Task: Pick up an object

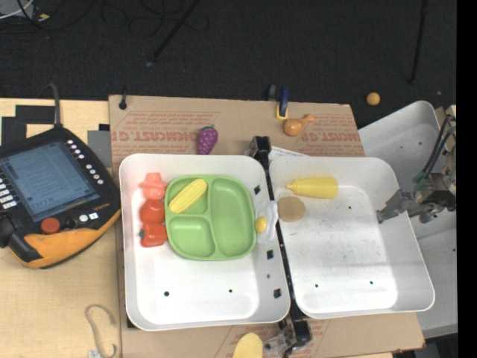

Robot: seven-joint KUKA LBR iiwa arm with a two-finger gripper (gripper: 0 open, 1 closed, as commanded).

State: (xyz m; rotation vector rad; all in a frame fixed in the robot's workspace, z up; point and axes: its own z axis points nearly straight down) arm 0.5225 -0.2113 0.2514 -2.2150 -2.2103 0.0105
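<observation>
At the right bin's (417,274) outer edge | our jaws (406,207) hover, grip state unreadable | mustard bottle (313,188) lies flat, reachable.

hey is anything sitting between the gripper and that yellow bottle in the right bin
Nothing visible. The gripper is at the right bin's right rim, and the yellow bottle lies near the bin's upper left. Bare bin floor lies between them. The tan disc sits just below the bottle, off that line.
</observation>
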